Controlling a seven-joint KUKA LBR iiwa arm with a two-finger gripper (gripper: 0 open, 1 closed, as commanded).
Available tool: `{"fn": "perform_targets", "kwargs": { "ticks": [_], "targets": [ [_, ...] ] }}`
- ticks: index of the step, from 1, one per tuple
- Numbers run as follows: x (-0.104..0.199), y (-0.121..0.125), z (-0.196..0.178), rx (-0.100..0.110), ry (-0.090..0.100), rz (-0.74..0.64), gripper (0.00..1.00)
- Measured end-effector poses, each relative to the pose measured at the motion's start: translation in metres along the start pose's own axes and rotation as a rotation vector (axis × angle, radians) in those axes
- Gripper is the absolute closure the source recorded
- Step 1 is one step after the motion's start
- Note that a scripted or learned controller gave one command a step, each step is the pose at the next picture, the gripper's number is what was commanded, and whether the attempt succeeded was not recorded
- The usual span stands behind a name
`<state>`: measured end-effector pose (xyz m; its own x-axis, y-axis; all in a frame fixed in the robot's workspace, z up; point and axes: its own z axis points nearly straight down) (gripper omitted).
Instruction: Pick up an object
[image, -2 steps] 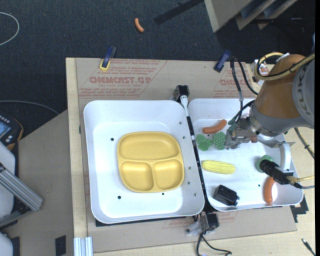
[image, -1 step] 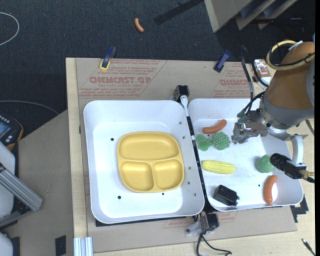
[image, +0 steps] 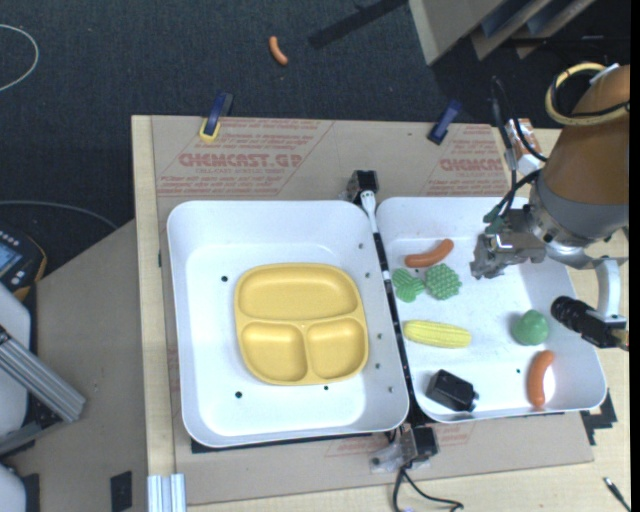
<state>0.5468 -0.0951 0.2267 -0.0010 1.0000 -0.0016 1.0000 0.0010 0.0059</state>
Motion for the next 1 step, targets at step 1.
{"fn": "perform_targets", "kwargs": {
  "ticks": [1],
  "targets": [
    [0.0394,-0.0155,-0.0020,0.008,0.004,-0.003,1.00]
  ]
}}
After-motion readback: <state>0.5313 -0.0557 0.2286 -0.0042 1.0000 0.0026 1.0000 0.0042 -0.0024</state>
